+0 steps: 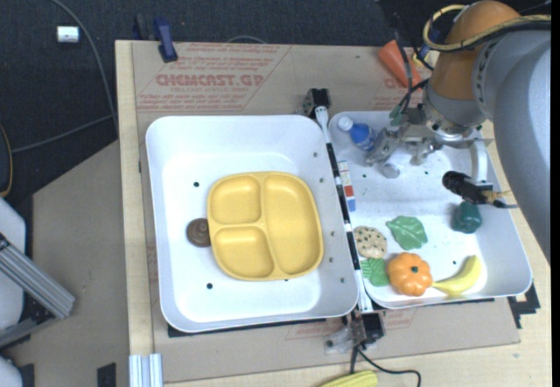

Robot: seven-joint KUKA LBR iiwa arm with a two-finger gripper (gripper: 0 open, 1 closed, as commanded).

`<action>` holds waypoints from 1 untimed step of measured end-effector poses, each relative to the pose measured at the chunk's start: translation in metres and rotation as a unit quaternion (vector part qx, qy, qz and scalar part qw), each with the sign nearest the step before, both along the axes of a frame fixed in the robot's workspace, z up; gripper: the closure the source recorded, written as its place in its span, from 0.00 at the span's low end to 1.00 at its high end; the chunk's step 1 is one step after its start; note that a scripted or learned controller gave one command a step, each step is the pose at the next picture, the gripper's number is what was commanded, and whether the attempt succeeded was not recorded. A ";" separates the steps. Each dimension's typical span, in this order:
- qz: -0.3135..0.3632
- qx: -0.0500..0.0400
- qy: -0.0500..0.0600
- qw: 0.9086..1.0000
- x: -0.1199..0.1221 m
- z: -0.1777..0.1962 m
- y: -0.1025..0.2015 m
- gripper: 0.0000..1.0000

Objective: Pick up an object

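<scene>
The fingers (388,168) of the gripper (404,159) stand spread with nothing between them, hanging low over the far part of the right bin (516,263), likely because the program is lining up a grab there. The nearest candidate is a small blue-and-white bottle (354,130) just beside the gripper in that bin's far corner. The cookie (371,242), green leaf (407,230), pumpkin (409,273) and banana (461,276) crowd the near edge well apart from it, and the yellow divided plate (262,225) lies in the left bin (175,149).
</scene>
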State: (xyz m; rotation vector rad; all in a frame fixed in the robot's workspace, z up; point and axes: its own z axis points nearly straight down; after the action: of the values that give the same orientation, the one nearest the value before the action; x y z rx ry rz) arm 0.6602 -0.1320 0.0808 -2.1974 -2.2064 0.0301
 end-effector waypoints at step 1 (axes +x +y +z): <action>-0.002 -0.003 -0.016 1.000 -0.033 0.004 0.019 0.00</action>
State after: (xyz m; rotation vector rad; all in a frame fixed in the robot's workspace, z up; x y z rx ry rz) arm 0.6270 -0.1133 0.0846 -2.2206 -2.2208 0.0018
